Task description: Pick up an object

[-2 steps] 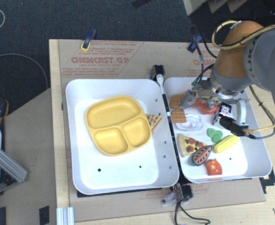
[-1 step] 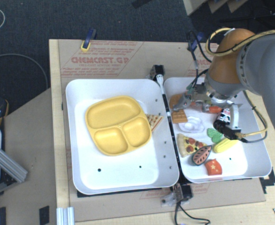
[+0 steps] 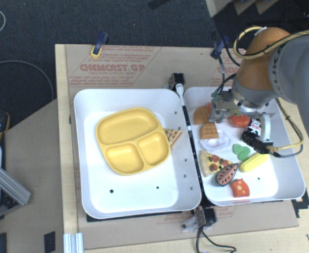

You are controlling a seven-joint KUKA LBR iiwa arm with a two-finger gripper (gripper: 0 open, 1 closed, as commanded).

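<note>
Jaws' state impossible to tell, hung low in the right bin [image 3: 280, 191] over the toy food [image 3: 209, 131].

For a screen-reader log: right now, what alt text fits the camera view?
The grey arm's end effector reaches down over the right bin, among toy foods including a waffle piece, pizza slice and corn. The left bin holds a yellow divided plate.

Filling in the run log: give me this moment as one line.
arm: over right bin | gripper: low by waffle, grasp unclear | yellow tray: left bin
</note>
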